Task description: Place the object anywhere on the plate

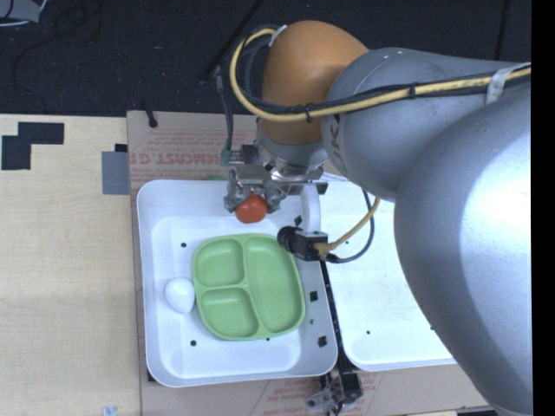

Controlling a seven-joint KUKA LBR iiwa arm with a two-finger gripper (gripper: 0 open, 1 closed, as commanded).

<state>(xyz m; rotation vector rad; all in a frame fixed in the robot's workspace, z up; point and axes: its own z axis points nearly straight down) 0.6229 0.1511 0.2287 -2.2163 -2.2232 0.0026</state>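
Two bins: plate work takes place in the left bin (165, 354).
Landmark: green three-compartment plate (249, 286), lying flat in the left bin.
Gripper (253, 199): just beyond the plate's far edge, fingers closed around a small red-orange object (253, 209).
Object position: held between the fingers, apparently above the bin floor, not yet over the plate.
Other item: white egg-shaped thing (180, 295) touching or just beside the plate's left edge; not involved.
Step in hand (judged): carry phase, grasp made, transfer to plate pending.
Next move calls for: short travel toward the plate's centre, lowering over a compartment, then releasing.
Risk: round object may roll off on release.
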